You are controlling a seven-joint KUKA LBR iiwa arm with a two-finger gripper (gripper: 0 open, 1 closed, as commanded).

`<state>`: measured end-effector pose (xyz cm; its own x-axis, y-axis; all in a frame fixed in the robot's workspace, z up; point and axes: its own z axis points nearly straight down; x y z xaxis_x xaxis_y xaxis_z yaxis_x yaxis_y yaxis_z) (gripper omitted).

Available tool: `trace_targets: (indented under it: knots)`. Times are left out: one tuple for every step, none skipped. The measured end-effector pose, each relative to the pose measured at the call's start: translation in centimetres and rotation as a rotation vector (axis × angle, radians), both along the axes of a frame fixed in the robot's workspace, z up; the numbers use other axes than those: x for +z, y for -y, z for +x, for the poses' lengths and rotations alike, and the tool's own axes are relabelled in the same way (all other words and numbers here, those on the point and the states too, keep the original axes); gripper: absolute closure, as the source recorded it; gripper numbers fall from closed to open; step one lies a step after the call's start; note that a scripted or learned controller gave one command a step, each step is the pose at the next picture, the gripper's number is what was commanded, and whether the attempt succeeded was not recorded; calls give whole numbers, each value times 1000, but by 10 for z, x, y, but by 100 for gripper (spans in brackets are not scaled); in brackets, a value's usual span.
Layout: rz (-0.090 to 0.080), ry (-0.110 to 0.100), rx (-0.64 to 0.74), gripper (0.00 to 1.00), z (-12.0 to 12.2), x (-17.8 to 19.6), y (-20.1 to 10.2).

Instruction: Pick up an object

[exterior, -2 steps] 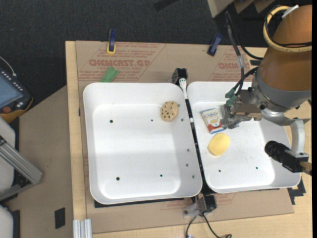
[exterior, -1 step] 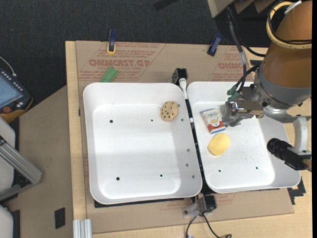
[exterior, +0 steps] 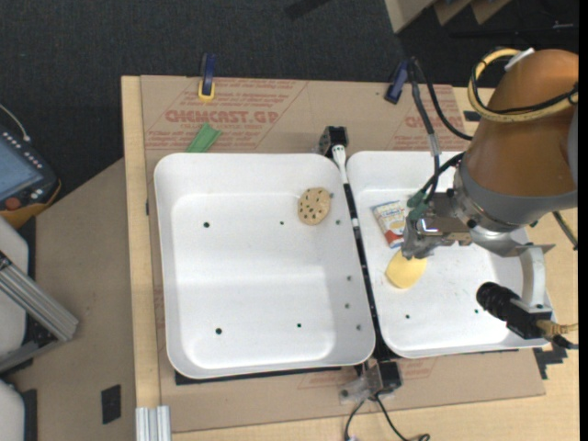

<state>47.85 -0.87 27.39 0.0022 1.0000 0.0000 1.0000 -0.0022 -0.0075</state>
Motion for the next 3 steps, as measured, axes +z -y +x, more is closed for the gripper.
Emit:
trace_targets:
  knots:
    - [-3, 11, -4, 100, 1, 21, 50]
    - [1, 11, 8, 100, 2, 33, -11]
    - [-1, 6, -1, 100, 1, 29, 23]
